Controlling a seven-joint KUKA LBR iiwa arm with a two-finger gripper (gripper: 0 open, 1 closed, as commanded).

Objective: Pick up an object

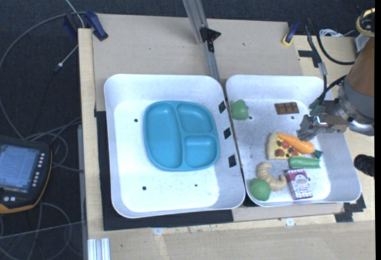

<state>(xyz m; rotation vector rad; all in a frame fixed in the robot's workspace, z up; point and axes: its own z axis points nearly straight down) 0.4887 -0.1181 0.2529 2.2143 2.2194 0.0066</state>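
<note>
The right bin holds several toy foods: a green ball at its left wall, a brown chocolate bar, an orange carrot lying over a pizza slice, a green pepper, a dark red packet, a beige curled piece and a green apple. My gripper hangs at the bin's right side, just above and right of the carrot, below the chocolate bar. Nothing shows between its fingers.
The left bin holds a blue divided plate. A metal pole rises from behind the bins. Cables and a blue clamp lie at the bench's back left, a handheld pendant off the bench's left side.
</note>
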